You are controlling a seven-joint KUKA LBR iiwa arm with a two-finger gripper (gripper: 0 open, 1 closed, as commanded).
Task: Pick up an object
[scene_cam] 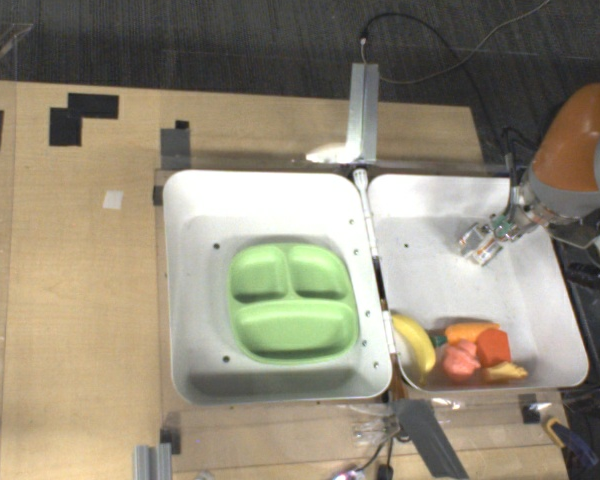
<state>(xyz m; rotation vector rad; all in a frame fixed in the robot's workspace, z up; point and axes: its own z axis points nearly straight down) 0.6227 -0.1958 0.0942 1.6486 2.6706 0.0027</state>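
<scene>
Fruit huddles in my right bin's [540, 268] near corner: banana [415, 341], orange piece [493, 346], pink piece [460, 361]. My gripper [479, 246] hovers apart; grip state, I cannot tell.

The grey arm with its orange band [572, 153] reaches in from the right, wrist angled down and leftward, its small metallic two-finger hand [477, 244] hanging low with nothing between its fingers.
</scene>
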